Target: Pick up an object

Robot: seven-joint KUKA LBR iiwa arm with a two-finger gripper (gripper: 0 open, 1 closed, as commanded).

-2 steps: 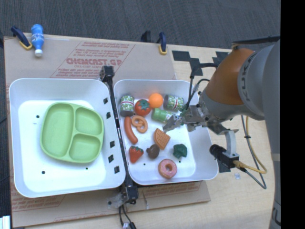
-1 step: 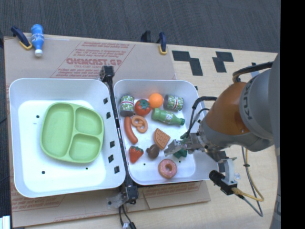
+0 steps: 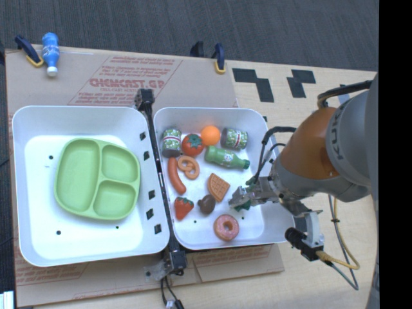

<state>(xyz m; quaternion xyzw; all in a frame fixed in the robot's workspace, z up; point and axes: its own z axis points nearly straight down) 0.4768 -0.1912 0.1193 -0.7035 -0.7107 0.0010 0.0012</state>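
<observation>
**Over the right bin, nothing between my fingers**

My gripper (image 3: 241, 198) hangs over the right-hand part of the right bin (image 3: 257, 118), low above its white floor, with my grey wrist and orange band (image 3: 309, 148) reaching in from the right rim. The fingers look slightly spread and nothing sits between them.

The toy food lies to my left in that bin. Nearest me is the waffle piece (image 3: 218, 187), just beside my fingertips, and the pink-iced donut (image 3: 226, 227) sits below me near the front wall. The green bottle (image 3: 226, 158) lies on its side above the waffle. Further left are the brown fig-like piece (image 3: 206, 204), the strawberry (image 3: 183, 207), the sausage (image 3: 176, 175), the pretzel (image 3: 189, 167) and the tomato (image 3: 192, 145). Along the back wall sit an orange (image 3: 210, 134) and two green cans (image 3: 171, 140) (image 3: 234, 138).

The left bin (image 3: 26, 118) holds a green divided plate (image 3: 97, 179). On the surface behind it lies a small blue bottle (image 3: 50, 51).
</observation>
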